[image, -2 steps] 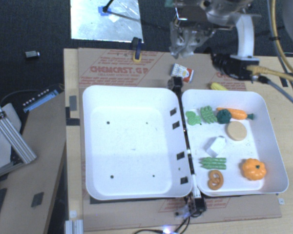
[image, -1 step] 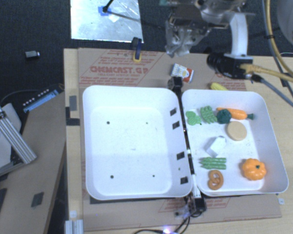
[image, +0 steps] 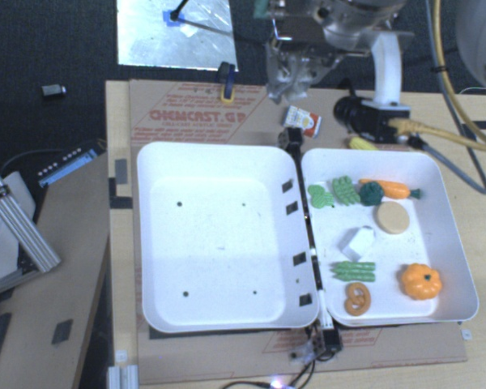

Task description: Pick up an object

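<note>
You see the gripper (image: 294, 83) raised beyond the right bin's (image: 449, 217) far left corner; I cannot tell what state it is in. The toy foods, among them the orange pumpkin (image: 421, 281) near the front right corner, lie in that bin.

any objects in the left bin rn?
No. The left bin shows bare white floor; the toy food, such as the pumpkin and pretzel, lies in the right bin.

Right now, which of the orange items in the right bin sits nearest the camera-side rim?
The orange pumpkin, in the right bin's near right corner. The carrot lies along the far wall, and the brown pretzel, though just as near, is tan rather than orange.
</note>
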Robot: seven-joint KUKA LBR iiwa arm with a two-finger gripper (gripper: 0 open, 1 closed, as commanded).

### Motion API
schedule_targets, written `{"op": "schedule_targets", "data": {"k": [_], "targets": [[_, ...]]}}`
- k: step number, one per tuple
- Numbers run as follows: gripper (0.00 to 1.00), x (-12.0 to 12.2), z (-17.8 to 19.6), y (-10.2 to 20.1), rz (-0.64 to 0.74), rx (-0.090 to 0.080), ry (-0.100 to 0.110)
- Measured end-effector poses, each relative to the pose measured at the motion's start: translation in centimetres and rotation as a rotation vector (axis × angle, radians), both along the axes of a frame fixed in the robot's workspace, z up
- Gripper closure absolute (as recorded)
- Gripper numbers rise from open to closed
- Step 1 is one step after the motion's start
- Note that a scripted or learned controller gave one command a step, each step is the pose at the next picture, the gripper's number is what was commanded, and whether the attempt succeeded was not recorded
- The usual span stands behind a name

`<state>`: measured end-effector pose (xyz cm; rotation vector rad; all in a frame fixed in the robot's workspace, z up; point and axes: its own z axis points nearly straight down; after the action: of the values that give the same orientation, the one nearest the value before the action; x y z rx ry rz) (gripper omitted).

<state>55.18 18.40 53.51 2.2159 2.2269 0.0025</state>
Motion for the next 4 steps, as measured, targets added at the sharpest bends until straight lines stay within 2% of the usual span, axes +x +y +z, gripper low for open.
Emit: {"op": "schedule_targets", "data": {"k": [2,4], "targets": [[1.0,-6.7,0.0,1.8,0.0,0.0,0.0],[1.0,-6.5,0.0,5.0,0.0,0.0,0.0]]}}
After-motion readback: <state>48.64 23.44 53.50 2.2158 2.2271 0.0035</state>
